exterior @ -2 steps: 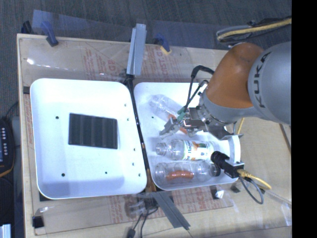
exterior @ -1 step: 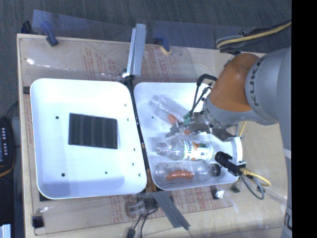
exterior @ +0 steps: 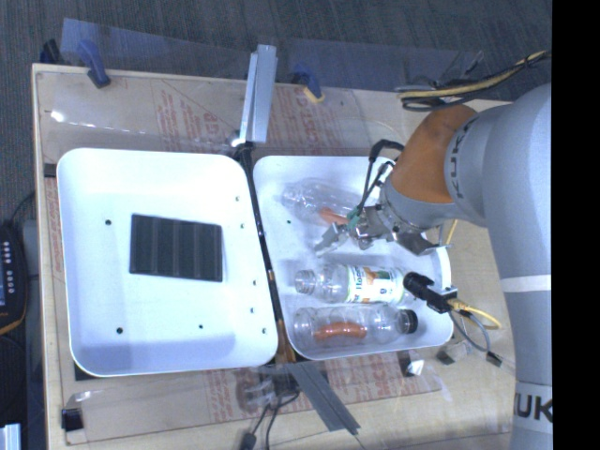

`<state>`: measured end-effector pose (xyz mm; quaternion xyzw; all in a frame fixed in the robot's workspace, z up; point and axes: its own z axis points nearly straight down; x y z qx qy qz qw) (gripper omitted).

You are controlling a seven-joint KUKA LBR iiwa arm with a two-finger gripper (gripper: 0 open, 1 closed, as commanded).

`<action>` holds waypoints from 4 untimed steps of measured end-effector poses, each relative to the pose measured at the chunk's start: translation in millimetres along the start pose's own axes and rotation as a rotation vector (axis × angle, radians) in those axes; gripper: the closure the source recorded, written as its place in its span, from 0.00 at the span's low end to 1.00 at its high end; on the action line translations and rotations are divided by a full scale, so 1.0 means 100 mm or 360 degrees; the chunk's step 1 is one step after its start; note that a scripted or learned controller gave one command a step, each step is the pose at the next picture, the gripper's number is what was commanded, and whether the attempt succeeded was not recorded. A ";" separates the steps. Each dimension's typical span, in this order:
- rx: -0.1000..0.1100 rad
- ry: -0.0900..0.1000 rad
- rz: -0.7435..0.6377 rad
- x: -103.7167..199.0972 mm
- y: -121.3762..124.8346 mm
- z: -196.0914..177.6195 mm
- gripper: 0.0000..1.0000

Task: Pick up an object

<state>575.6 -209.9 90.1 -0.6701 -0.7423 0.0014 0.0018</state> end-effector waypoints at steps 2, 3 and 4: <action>0.0093 0.0022 -0.0416 0.20 0.58 0.07 0.00; -0.0002 0.0000 -0.0439 0.26 -0.01 -0.01 0.00; -0.0010 -0.0001 -0.0461 0.20 -0.42 -0.39 0.00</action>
